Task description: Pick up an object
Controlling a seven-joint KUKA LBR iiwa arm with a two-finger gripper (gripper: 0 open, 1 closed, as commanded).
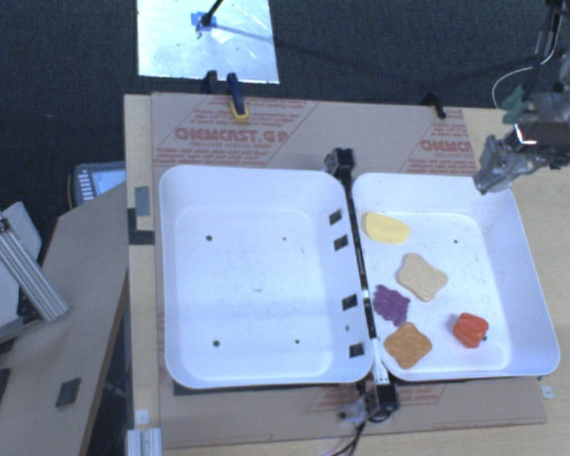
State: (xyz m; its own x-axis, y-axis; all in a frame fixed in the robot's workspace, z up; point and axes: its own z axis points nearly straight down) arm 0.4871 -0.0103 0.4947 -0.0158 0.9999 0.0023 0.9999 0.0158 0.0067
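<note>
1. One gripper (494, 174) hangs over the far right corner of the right bin (527, 255); whether anything is clamped cannot be told.
2. Nothing looks lifted; the pick remains.
3. Below-left lie a yellow piece (386, 227), tan piece (422, 276), purple piece (391, 303), orange piece (408, 345) and red piece (470, 330).
4. Farther left, the left bin (171, 255).

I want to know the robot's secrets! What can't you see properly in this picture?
- Gripper, camera view: blurry and small, over the right bin's far corner; its fingertips cannot be made out.
- Arm, camera view: cut off by the right edge.
- Purple piece: too small to tell what it is.
- Orange piece: likewise small, shape unclear.
</note>
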